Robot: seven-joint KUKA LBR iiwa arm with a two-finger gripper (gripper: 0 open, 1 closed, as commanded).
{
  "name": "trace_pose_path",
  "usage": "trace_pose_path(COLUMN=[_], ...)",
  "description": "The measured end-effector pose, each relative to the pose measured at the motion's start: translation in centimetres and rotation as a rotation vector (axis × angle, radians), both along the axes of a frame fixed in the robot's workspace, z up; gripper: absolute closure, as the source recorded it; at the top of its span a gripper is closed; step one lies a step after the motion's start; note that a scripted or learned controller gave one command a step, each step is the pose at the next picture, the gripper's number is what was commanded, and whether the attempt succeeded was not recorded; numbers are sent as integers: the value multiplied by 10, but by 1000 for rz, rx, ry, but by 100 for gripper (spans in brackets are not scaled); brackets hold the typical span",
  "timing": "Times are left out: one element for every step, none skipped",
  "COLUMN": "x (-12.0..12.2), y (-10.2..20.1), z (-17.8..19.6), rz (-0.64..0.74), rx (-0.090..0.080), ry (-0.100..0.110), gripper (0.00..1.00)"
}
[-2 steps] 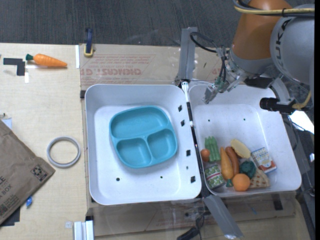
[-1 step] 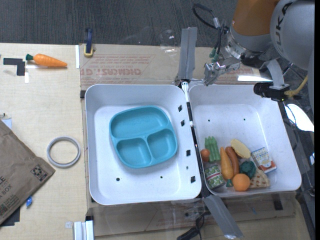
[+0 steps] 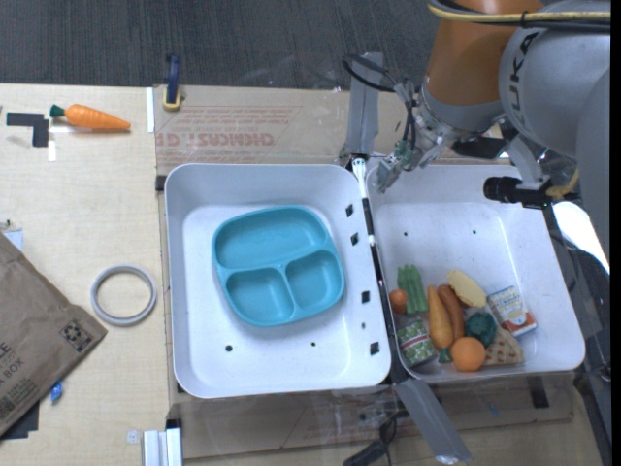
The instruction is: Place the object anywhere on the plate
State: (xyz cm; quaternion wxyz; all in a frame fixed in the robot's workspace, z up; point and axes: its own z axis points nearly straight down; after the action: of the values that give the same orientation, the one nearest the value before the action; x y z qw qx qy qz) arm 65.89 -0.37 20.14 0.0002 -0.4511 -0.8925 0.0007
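A light blue plate with three compartments lies in the left white bin. The right white bin holds a heap of toy food in its near corner: green pods, a sausage, an orange, a yellow piece, a small carton and a can. My gripper hangs over the far left corner of the right bin, by the wall between the bins. It is well away from the food heap and from the plate. I see nothing held in it.
On the bench to the left lie a toy carrot, a ring of tape and a brown cardboard box. A blue clamp stands behind the left bin. The grey arm fills the top right.
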Motion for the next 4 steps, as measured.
trace_pose_path(x=[1,-7,-15,1], y=[45,129,233,236], z=[16,-11,-42,-95], rz=[302,463,624,713], rx=[0,1,1,3], ry=[-4,-1,-3,-31], gripper=[100,100,100,100])
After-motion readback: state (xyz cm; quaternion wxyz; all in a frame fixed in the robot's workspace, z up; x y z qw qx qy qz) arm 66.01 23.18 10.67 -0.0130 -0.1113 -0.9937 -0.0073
